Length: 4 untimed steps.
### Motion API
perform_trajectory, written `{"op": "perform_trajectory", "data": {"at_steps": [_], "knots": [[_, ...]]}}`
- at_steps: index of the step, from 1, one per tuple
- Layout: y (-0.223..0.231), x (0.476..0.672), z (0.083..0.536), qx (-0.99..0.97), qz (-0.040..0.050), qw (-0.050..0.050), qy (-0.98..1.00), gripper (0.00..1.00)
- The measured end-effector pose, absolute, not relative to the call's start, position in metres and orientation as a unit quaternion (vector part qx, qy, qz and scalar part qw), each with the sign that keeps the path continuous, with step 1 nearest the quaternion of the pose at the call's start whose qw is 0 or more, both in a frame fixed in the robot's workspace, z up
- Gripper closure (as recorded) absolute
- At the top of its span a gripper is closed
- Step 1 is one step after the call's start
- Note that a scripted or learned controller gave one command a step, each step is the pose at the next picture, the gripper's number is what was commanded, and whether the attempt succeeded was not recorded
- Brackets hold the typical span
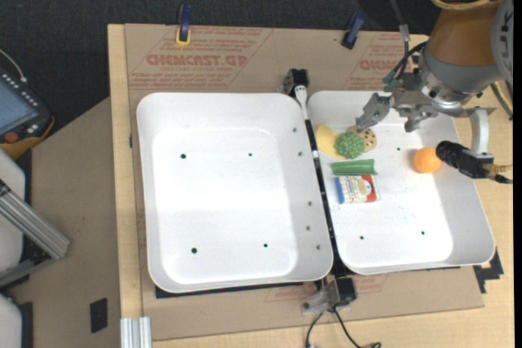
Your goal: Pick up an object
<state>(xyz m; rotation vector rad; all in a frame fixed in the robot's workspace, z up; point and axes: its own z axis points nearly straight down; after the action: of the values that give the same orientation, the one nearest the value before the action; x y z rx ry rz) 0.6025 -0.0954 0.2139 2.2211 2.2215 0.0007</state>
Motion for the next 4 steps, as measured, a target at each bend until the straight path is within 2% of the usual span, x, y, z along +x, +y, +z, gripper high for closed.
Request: {"op": "perform_trajectory", "data": {"at_steps": [1,2,3,4], "knots": [[-0.107,0.572,0.09,0.708,-0.0026,-0.004,0.706,0.0],[-0.107,0.575,0.107,0.708,0.0006,0.001,0.707,1.0],[-0.028,0.606,0.19,0.704,0.0042,0.003,0.71,1.0],[-0.099,0.557,0.243,0.71,0.0005,0.003,0.705,1.0]]}}
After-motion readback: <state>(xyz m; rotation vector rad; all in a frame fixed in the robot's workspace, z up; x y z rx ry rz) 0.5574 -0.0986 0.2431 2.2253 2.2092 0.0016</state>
